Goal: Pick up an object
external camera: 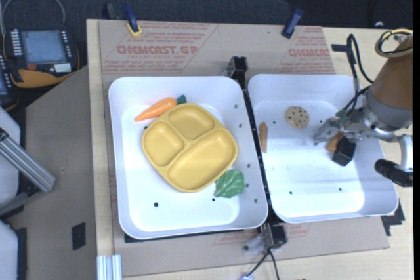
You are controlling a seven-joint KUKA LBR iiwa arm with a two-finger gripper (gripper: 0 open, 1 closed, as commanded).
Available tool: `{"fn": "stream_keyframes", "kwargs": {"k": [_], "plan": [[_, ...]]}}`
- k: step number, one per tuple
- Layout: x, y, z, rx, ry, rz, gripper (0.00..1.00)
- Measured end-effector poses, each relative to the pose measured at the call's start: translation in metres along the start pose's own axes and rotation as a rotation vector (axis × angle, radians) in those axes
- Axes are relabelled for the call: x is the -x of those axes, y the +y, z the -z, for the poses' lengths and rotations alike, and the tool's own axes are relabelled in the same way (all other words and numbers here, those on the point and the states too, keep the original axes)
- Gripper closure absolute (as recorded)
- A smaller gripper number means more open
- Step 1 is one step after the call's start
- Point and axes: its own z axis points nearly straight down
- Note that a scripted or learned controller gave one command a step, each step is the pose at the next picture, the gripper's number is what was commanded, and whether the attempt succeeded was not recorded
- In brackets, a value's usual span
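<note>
- The arm (392,85) reaches in over the right bin (315,203), with the claw (340,144) low over that bin's right part.
- I cannot tell how the claw is set; a dark piece and a small orange-brown bit sit right at its tip, and whether that bit is a thing in the bin or part of the claw is not clear.
- No thing can be seen held, so I judge the step to be the reach or descent before a grasp, with the pick not yet made.
- Likely targets in the right bin: a cookie (296,117) near the back, just left of the claw, and a thin brown stick (263,136) lying along the left wall.
- The next move calls for settling on one thing, coming down squarely over it and closing; the cookie lies flat, so I expect it to be hard to get hold of.
- The left bin (131,206) holds a yellow tray (189,147) with three compartments, a carrot (155,109) touching its back-left edge, and a green leaf (230,183) at its front-right edge.
- Both bins rest on a brown sheet with printed lettering on the worktop (105,141), held by clamps (133,25) at the back.
- A handheld controller (41,52) lies to the left on dark carpet.
</note>
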Motion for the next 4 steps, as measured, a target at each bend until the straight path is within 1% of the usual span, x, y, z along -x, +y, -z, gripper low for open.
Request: {"fn": "stream_keyframes", "kwargs": {"k": [1,2,4], "plan": [[0.002,0.001,0.01,0.005,-0.006,-0.001,1.0],[0.002,-0.003,0.055,-0.011,0.006,0.0,1.0],[-0.006,0.0,0.182,-0.006,0.004,0.002,1.0]]}}
